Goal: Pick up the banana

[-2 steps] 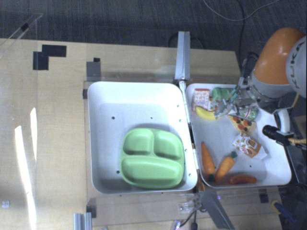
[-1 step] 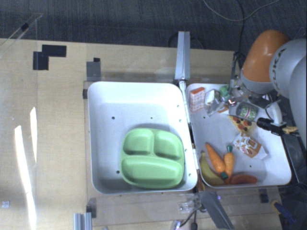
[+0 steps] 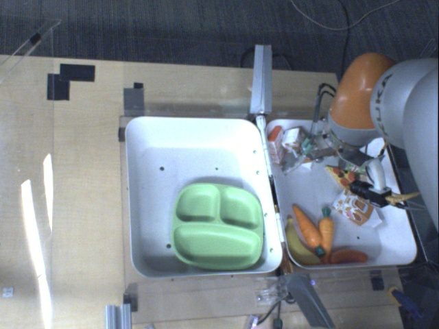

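Observation:
The yellow banana (image 3: 298,242) lies in the near-left corner of the right bin (image 3: 401,249), along the divider wall. Two orange carrots (image 3: 315,230) rest partly on top of it and hide its middle. My gripper (image 3: 300,152) hangs over the far-left part of the same bin, well behind the banana and apart from it. The arm's orange band (image 3: 358,93) and grey body reach in from the right. Nothing shows as held.
A red chili (image 3: 346,256) lies beside the banana at the bin's front. A printed snack packet (image 3: 354,209), an orange wedge (image 3: 340,175) and a red-and-white item (image 3: 276,135) also lie in the right bin. The left bin (image 3: 144,184) holds a green divided plate (image 3: 219,226).

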